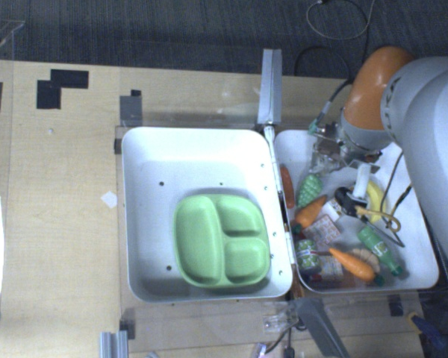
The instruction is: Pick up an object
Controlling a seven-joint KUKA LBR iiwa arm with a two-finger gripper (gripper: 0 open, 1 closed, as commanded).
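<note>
Gripper [330, 154] sits over right bin's [418, 271] far end, above a green textured item [309, 190]; grip state can't be read. Bin clutter: two carrots [311, 212], one banana [375, 198], one green bottle [378, 247]. One green divided tray [221, 239] in left bin [145, 200].

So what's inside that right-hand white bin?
The right bin holds a jumble: carrot, banana, green bottle, small packets. Whatever lies beneath the pile and the arm is hidden.
</note>
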